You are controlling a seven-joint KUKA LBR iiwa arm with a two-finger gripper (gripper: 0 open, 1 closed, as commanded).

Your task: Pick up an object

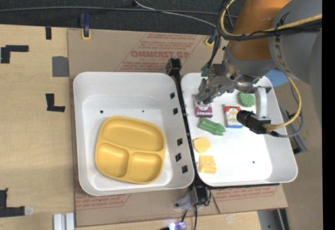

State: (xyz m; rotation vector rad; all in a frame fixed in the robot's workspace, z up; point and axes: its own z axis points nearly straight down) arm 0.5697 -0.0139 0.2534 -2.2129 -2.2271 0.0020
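Arm: grey, with an orange band, reaching in from the right and hanging over the far part of the right bin (pixel 277 168).
Gripper: the gripper (pixel 205 97) points down at the far-left corner of the right bin, just above a small purple packet (pixel 204 111).
Fingers: dark and crowded together against the packet's far edge; I cannot tell how far apart they stand or whether they have hold of anything.
Task's thing: probably the purple packet, lying on the bin floor beside the left wall.
Other items, right bin: a green piece (pixel 212 127) just near of the packet, a red and white carton (pixel 233 116) to its right, another green piece (pixel 246 100) farther right, 2 yellow pieces (pixel 204 154) toward the near side.
Left bin: the left bin (pixel 86 90) holds 1 yellow tray (pixel 131 149) with 3 compartments.
Risk 1: the packet lies flat, so the fingers may close above it and come up bare.
Risk 2: the bin wall is close by, and a finger could strike it or pin the packet against it.
Risk 3: the green piece lies close enough to be nudged or caught too.
Writing: red lettering on the cardboard (pixel 131 51) under the bins, reading roughly "CHEMCAST"; packet and carton print too small to read.
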